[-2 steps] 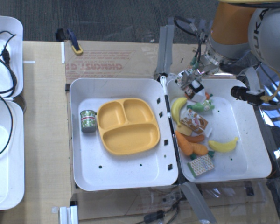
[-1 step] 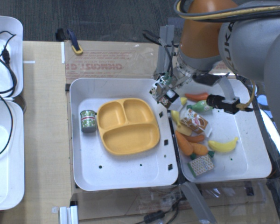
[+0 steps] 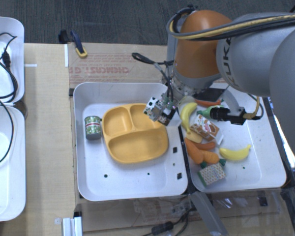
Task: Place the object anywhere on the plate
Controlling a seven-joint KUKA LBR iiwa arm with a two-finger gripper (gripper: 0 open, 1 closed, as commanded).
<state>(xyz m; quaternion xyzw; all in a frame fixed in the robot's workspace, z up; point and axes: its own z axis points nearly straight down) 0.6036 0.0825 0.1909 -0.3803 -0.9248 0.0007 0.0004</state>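
The gripper (image 3: 160,109) hangs over the right rim of the yellow plate (image 3: 132,136), which lies in the left bin (image 3: 88,181) with its three compartments facing up. Whether the hand is wide, narrow or closed on something cannot be told from this slant; the black-and-white tip blurs against the plate's edge, and nothing is plainly seen between its tips. A small green can (image 3: 93,127) stands in the left bin, just beside the plate's left edge. The likely objects for the task sit in the right bin (image 3: 265,181): a green-yellow banana (image 3: 187,116) near that bin's left wall, a snack packet (image 3: 205,128) beside it, an orange carrot-shaped piece (image 3: 202,154) below them, a second yellow banana (image 3: 235,153) toward the bin's middle, and a small checked block (image 3: 212,173) near the front edge. Which of these is the task's thing cannot be settled from here. By their look they are toy foods, judged light and stiff, with smooth skins that may slip between narrow tips. The bananas would best be taken across the thick middle of the curve, where the sides run near parallel; the carrot piece across its broad end; the packet, likely thin and pliant, by an edge. They lie close together near the left wall, so a neighbour could be nudged.
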